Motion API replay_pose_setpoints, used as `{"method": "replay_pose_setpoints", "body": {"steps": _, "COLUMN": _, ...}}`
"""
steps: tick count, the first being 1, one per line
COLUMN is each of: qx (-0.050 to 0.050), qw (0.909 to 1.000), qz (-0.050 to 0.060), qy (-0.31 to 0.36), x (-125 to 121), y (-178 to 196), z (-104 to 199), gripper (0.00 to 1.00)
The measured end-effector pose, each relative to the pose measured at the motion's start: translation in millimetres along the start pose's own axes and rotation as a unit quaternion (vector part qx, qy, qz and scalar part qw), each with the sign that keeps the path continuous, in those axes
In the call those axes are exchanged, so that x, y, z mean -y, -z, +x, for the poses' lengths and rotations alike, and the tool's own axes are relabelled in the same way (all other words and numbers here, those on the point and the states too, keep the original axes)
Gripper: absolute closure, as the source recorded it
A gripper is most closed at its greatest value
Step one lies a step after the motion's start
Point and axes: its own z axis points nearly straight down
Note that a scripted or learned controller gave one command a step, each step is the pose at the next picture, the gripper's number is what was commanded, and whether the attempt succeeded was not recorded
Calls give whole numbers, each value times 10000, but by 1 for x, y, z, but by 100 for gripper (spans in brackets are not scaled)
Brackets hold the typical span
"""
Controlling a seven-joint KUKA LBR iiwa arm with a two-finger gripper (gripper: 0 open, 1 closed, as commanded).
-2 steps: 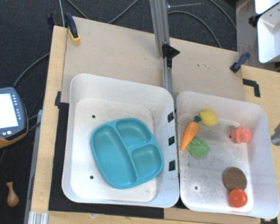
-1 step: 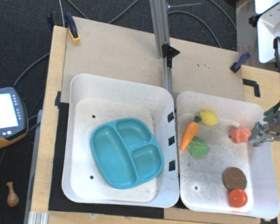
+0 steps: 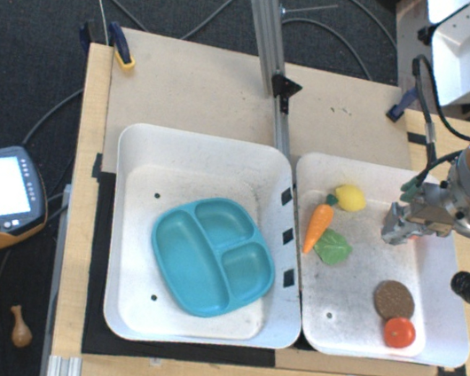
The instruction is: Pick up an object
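Above the right bin (image 3: 461, 335): gripper (image 3: 396, 229), finger state impossible to tell; below it in that bin, brown disc (image 3: 394, 299) and tomato (image 3: 399, 332).

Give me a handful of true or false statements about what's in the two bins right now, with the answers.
1. The blue tray lies in the left bin. True.
2. The lemon lies in the left bin. False: it is in the right bin, near the far wall.
3. The carrot lies beside the green vegetable. True.
4. The tomato sits on the blue tray. False: it sits in the right bin, next to the brown patty.
5. The hand is above the left bin. False: it is above the right bin.
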Motion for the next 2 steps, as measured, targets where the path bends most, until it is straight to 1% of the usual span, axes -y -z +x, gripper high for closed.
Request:
{"method": "replay_pose_setpoints", "body": {"steps": 1, "qx": 2, "qw": 10000, "qz": -3, "qy": 8, "x": 0, "y": 1, "z": 57, "gripper": 100}}
{"method": "replay_pose_setpoints", "body": {"steps": 2, "qx": 2, "qw": 10000, "qz": 9, "qy": -1, "x": 2, "y": -21, "z": 113, "gripper": 100}}
